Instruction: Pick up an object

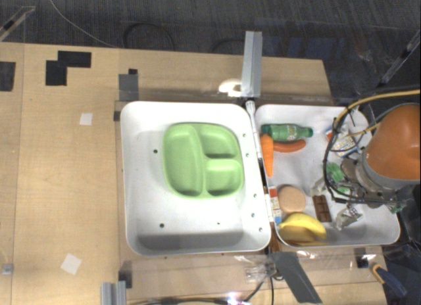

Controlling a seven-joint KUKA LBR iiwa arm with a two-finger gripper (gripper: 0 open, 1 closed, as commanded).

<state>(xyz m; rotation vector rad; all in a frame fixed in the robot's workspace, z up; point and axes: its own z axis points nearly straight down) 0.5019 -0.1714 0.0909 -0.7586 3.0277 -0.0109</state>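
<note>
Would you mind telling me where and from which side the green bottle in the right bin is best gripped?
Probably across its middle, coming straight down from above. The green bottle lies on its side along the far wall of the right bin, so its round body offers two opposite sides. An orange carrot lies close along its near side, leaving little room there, so the fingers would need to close carefully.

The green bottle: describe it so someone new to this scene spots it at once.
Look in the right-hand bin, at its far left corner. The green bottle lies on its side there, just above the carrot. It alone is green with a pale label.
</note>
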